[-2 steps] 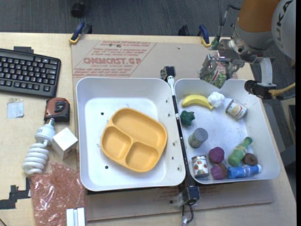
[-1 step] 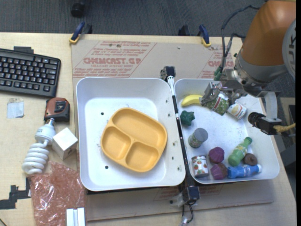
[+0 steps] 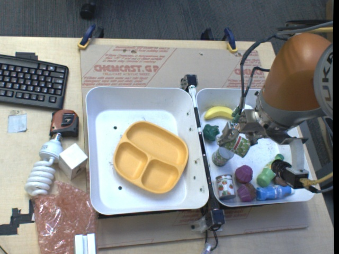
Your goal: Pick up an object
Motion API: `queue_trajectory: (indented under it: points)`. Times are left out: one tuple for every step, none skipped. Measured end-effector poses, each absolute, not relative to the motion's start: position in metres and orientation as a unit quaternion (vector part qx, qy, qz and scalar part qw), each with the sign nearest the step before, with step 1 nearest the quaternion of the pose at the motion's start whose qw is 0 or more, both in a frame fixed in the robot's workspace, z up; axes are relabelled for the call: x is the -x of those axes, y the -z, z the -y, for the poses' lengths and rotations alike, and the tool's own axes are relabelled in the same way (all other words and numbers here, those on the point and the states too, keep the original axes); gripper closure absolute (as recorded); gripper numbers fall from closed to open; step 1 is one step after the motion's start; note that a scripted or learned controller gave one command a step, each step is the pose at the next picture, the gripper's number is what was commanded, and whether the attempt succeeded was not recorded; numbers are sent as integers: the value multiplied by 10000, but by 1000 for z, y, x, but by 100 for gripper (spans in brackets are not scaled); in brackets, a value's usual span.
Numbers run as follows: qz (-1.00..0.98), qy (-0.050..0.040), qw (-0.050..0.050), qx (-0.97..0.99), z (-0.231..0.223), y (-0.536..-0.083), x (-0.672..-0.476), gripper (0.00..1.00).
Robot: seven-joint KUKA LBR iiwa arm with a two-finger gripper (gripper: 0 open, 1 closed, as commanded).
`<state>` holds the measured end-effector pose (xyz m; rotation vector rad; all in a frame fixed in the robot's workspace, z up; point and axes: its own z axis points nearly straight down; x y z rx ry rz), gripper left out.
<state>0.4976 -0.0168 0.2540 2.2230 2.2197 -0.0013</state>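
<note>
Gripper (image 3: 233, 134) first: you see it low over the right bin (image 3: 296, 197), at the end of the grey arm with its orange band (image 3: 296, 70) reaching in from the right. Whether it is open or closed you cannot tell from this angle; the metal parts run together with a green-labelled can (image 3: 241, 145) lying tilted just beside and under them, and nothing shows plainly that the can is clamped.

Around it, you have the right bin's clutter. A banana (image 3: 218, 112) lies near the far wall, a dark green broccoli-like piece (image 3: 211, 132) sits just left of the gripper, and a small grey jar (image 3: 221, 156) stands just below it. Nearer the front wall you find a printed can (image 3: 225, 187), two purple plums (image 3: 243, 174), a green pear-like piece (image 3: 266, 175) and a blue bottle (image 3: 274, 193) lying on its side. All of these are candidates for the pick, and all rest on the bin floor.

In the left bin (image 3: 100, 110) you see a yellow divided tray (image 3: 151, 156), tilted a little and roughly central.

Off the bins, on the bench at left, you have a black keyboard (image 3: 32, 81), a tape measure (image 3: 64, 123), a spiral light bulb (image 3: 43, 164), a white cube (image 3: 73, 159) and a reddish plastic bag (image 3: 63, 216).
</note>
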Motion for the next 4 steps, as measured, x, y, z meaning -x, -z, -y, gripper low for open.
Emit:
queue_trajectory:
  points:
    - [-7078,4,5,-7064,37,-260,-598,100]
    - [-7080,2,9,-7062,10,-265,-641,100]
    - [-7079,0,12,-7063,6,-272,-648,100]
    - [-7063,4,3,-7079,3,-239,-569,100]
